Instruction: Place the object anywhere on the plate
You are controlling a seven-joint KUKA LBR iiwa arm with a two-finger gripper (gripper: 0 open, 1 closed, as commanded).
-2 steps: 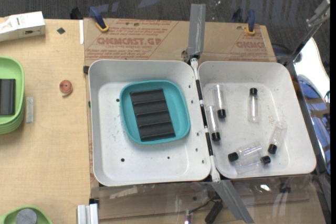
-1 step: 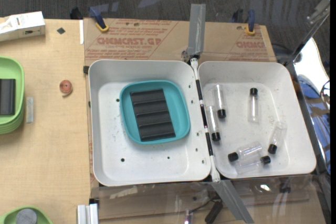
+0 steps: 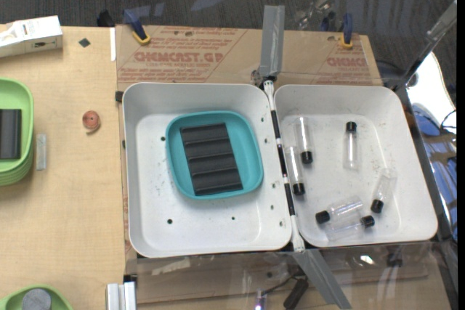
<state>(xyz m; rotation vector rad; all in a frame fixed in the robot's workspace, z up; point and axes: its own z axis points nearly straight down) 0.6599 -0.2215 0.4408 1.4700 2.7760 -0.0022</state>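
Two shallow white bins sit side by side: the left bin [image 3: 145,214] and the right bin [image 3: 407,221]. The left bin holds one teal plate [image 3: 178,170], which carries one dark ridged insert [image 3: 211,158]. The right bin holds clear vials with black caps; six can be counted, though two overlap and the number is not certain: one [image 3: 303,141], a second [image 3: 351,144], a third [image 3: 295,172], a fourth [image 3: 381,192], a fifth [image 3: 338,211] and a sixth [image 3: 350,223]. Two clamps grip the cardboard behind the bins, one [image 3: 136,24] and another [image 3: 347,33].
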